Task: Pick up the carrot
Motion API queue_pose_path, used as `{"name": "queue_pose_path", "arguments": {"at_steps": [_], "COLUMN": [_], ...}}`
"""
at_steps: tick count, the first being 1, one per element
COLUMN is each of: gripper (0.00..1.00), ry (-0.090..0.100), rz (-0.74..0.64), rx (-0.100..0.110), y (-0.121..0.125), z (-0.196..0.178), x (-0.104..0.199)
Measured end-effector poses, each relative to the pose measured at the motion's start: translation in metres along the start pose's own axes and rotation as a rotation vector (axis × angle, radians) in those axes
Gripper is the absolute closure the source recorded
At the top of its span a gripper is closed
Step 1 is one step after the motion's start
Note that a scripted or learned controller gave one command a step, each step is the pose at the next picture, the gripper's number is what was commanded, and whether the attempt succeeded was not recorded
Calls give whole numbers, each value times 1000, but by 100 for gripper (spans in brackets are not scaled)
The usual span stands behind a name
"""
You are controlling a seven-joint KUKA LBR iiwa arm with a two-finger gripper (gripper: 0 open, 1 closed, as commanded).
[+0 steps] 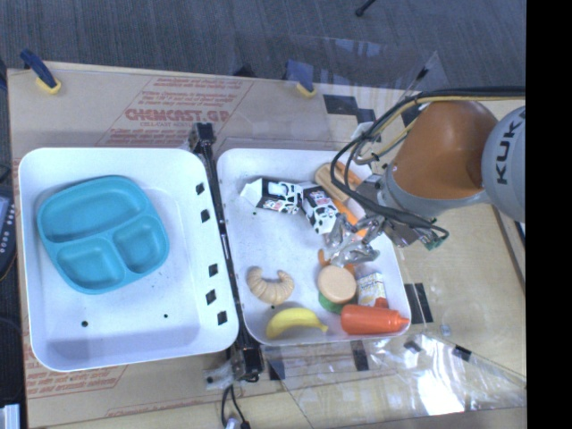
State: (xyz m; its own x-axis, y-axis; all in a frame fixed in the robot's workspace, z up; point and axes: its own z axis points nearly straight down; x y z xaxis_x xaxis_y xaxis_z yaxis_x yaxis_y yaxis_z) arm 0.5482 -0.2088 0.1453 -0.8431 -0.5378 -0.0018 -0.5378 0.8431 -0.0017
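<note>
One carrot point(374, 319) lies flat at right bin point(234, 239) near-right corner, beside banana point(295, 322). Gripper point(349, 244) hovers above it, over clutter; finger spread indiscernible. Carrot probably rigid, light, smooth, tapered: grasp across thick mid-body, not at narrow tip.

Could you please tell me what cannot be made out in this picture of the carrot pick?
- The gripper: in the camera view it is small and blurred among clutter, so open or shut is unclear.
- The objects under the arm at the right bin's far right corner: partly covered by arm and cables.
- The small item right of the round tan piece, above the carrot: too small to identify.
</note>
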Motion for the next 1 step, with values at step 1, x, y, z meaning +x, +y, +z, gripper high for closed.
{"name": "queue_pose_path", "arguments": {"at_steps": [1], "gripper": [100], "ry": [-3], "rz": [-7], "rx": [2], "y": [1], "z": [-10], "x": [-3]}}
